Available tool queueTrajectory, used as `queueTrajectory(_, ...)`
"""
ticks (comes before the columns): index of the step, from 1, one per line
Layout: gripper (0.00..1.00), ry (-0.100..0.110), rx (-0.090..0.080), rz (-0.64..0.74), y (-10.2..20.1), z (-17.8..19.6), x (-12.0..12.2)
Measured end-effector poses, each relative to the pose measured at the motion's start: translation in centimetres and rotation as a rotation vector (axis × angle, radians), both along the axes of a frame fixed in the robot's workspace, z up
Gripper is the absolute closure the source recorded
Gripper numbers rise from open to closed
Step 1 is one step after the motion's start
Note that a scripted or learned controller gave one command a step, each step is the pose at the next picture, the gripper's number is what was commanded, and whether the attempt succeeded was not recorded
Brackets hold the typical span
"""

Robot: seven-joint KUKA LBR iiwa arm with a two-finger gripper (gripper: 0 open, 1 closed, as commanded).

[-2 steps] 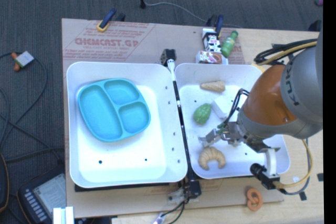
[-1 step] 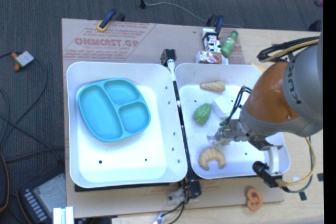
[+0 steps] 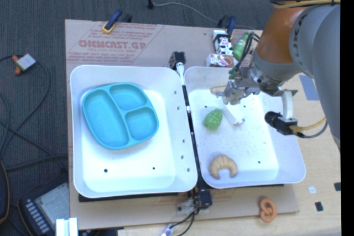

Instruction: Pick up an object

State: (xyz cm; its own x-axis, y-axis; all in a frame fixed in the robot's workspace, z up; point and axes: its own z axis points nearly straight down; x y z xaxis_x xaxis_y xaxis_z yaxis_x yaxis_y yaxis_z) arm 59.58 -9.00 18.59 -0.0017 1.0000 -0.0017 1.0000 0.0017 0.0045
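Note:
In the right bin (image 3: 287, 171) lie a green bumpy toy (image 3: 213, 119) near its left side and a tan croissant (image 3: 223, 166) near its front. My gripper (image 3: 231, 113) hangs over the bin's middle, just right of the green toy, with one pale finger (image 3: 233, 116) reaching down toward the bin floor. Nothing shows between its fingers. The grey arm with its orange band (image 3: 279, 36) comes in from the upper right.
The left bin (image 3: 88, 174) holds a blue divided plate (image 3: 119, 114). Small clamps and a colourful box (image 3: 221, 52) sit behind the bins. An orange ring (image 3: 267, 209) lies on the cardboard in front of the right bin.

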Motion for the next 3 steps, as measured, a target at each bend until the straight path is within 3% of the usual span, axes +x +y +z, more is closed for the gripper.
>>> queueTrajectory(1, 1.00, 0.005, -0.001, -0.003, -6.9, -1.3, 1.7)
queueTrajectory(2, 1.00, 0.005, 0.002, 0.001, 0.3, -0.2, 2.3)
queueTrajectory(3, 1.00, 0.005, 0.002, 0.000, 5.0, -0.2, 4.9)
